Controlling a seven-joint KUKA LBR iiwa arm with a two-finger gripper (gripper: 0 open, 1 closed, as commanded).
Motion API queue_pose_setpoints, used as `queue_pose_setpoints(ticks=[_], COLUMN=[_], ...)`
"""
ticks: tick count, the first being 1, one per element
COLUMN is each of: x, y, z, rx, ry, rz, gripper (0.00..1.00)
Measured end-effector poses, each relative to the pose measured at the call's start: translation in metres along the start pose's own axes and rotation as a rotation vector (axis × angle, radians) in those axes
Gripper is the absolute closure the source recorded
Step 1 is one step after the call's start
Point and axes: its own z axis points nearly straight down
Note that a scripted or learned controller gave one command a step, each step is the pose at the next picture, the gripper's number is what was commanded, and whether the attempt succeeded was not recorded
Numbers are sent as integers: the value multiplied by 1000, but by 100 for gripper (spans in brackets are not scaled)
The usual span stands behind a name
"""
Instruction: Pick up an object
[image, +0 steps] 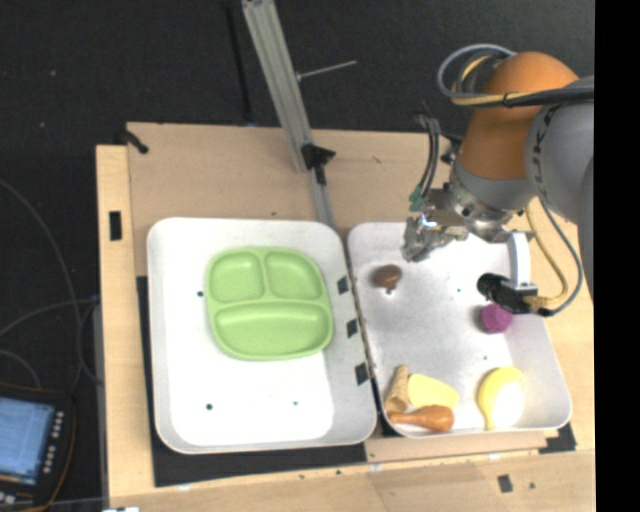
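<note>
My gripper (418, 243) hangs over the back left part of the right bin (440, 300). A small brown object (387, 275) lies just below and to the left of it on the bin floor, apart from the gripper. A purple object (495, 318) sits at the right side of that bin. Along the front lie a yellow wedge (432, 390), an orange piece (425, 417), a tan piece (398, 385) and a yellow-white rounded object (502, 395).
The left bin (180, 400) holds a green divided plate (269, 303). A metal pole (290, 100) slants down from the back to the gap between the bins. The arm's orange band and cables (510, 110) loom over the right bin's back right corner.
</note>
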Motion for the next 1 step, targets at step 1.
queue_pose_setpoints(ticks=[1], x=[46], y=[-20], z=[-8], rx=[-1], ry=[1], rz=[-1], gripper=[100])
